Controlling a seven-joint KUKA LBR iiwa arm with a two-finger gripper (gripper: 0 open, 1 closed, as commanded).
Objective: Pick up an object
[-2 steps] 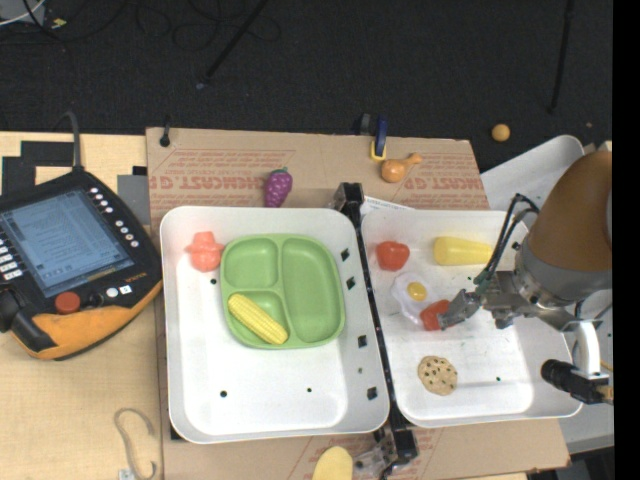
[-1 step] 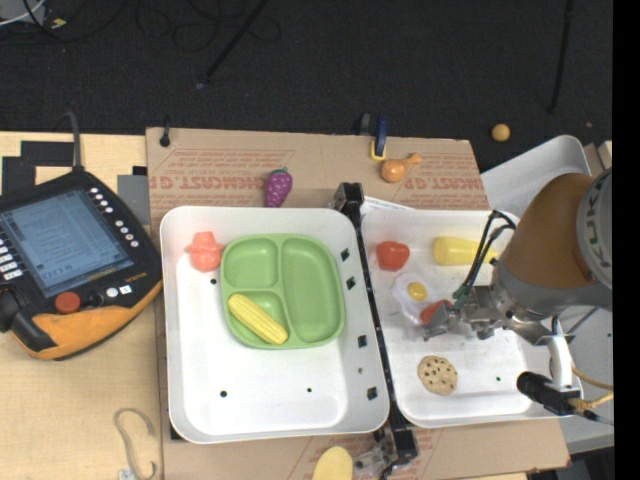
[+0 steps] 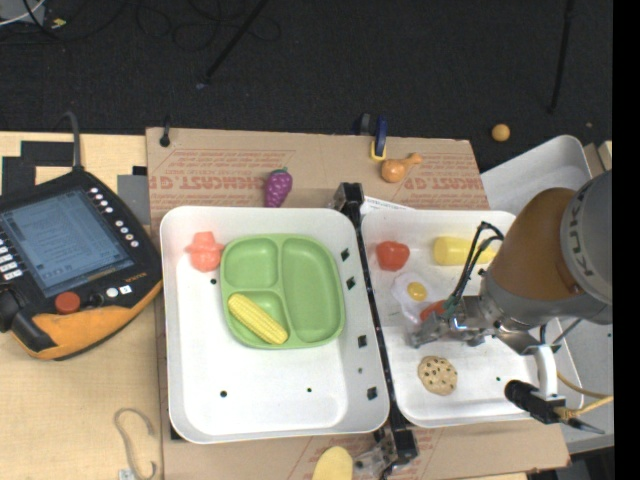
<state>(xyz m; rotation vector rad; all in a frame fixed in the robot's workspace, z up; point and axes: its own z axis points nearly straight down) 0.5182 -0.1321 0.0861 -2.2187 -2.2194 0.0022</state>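
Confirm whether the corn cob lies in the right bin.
No, the corn cob lies on the green divided plate in the left bin.

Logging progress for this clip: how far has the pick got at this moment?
Done: the arm has reached into the right bin, with the gripper low among the toys. In hand: it sits by a small red piece and the fried egg, above the cookie; a grasp isn't visible. Left: securing and lifting an object. The red pepper and yellow block lie untouched.
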